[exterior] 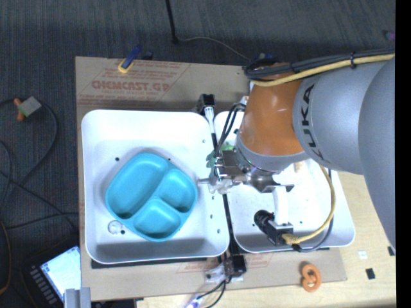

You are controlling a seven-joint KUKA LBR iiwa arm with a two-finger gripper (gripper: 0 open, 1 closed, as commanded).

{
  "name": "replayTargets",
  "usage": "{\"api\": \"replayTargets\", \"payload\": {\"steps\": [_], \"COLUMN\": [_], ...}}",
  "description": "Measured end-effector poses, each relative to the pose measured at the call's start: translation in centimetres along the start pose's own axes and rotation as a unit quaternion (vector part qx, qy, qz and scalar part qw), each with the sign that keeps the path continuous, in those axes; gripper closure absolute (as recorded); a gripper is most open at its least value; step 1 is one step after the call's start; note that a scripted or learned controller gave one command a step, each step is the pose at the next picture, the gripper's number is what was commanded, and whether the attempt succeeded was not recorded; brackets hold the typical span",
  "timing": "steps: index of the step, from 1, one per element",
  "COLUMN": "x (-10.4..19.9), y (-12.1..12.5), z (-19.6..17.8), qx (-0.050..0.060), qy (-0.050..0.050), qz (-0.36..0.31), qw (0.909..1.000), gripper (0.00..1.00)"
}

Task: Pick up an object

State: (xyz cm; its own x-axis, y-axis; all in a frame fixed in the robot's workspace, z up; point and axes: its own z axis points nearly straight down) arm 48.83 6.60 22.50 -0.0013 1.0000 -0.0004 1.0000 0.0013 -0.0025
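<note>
Camera view, from above at a slant: gripper [223,173] low over the seam between the 2 white bins, mostly hidden beneath the grey arm [350,117] and its orange band [275,122]; open or closed, cannot tell, and nothing seen held. Just beside it, toward the view's left, a blue dish [152,194] with 3 compartments, lying flat in the left-hand bin [96,133], near that bin's middle and apart from the gripper. Right-hand bin [334,233] largely covered by the arm, with a black fitting [268,223] and a yellow cable [321,226] hanging over it. On the bench's near edge, an orange ring [311,276]. At the far edge, a blue and yellow clip [130,58] on the printed brown board [128,85].
</note>
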Motion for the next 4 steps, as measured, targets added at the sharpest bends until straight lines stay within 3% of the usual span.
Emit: {"api": "replayTargets", "payload": {"steps": [1, 4], "x": [-8.4, 6.5], "y": [-0.4, -0.5], "z": [-0.9, -0.5], "qx": [-0.001, 0.000], "qy": [-0.001, 0.000], "qz": [0.001, 0.000], "qw": [1.0000, 1.0000], "gripper": [1.00, 1.00]}}
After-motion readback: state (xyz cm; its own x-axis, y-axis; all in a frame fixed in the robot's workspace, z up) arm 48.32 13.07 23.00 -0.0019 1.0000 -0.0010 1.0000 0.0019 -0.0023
